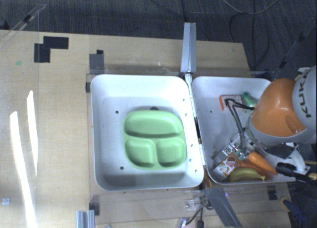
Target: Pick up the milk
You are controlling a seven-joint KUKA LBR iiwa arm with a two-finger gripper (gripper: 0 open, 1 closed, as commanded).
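Note:
A small printed carton, which I take for the milk (227,164), lies near the front left corner of the right bin (208,123). It touches a yellow-green banana (246,174) and sits beside an orange carrot (261,162). My gripper (237,148) reaches down just above and behind the carton, at the end of the grey arm with its orange band (277,108). The arm's bulk hides much of the gripper and the middle of the bin.
The left bin (106,123) holds a green divided plate (154,139). At the back of the right bin lie a green item (249,98) and a red-and-white packet (227,101). A black cable (237,115) loops from the arm over the bin.

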